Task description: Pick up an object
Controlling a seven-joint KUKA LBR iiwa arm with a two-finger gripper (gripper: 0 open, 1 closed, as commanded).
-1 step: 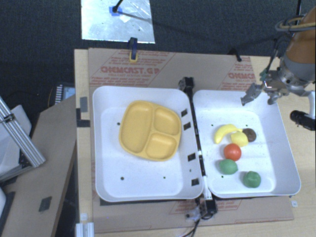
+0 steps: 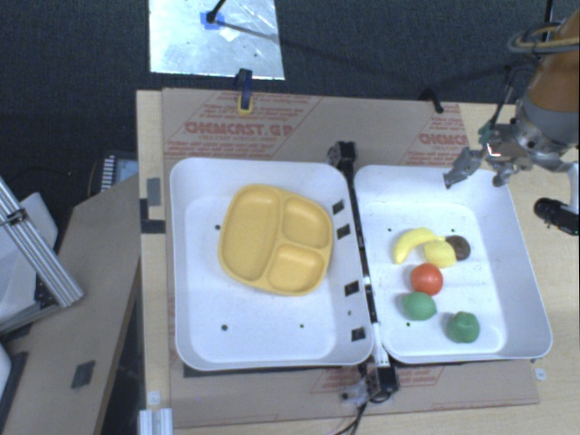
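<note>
While the claw (image 2: 478,172) hangs open and empty over the far edge of the right bin (image 2: 507,243), the fruit lies nearer and a little left of it, well apart. The banana (image 2: 415,242) is the closest piece, its long axis running left to right; the tomato (image 2: 427,279) and two green pieces sit nearer still. Reaching any of them likely means coming down and toward the near side.

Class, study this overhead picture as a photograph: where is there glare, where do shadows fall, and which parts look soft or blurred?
Camera view: the foil sheet at top glares brightly; the white bins look evenly lit, with soft shadow under the yellow tray; the small fruits are slightly soft; the end effector at the right bin's upper edge looks blurred, so its detail is unclear.
</note>
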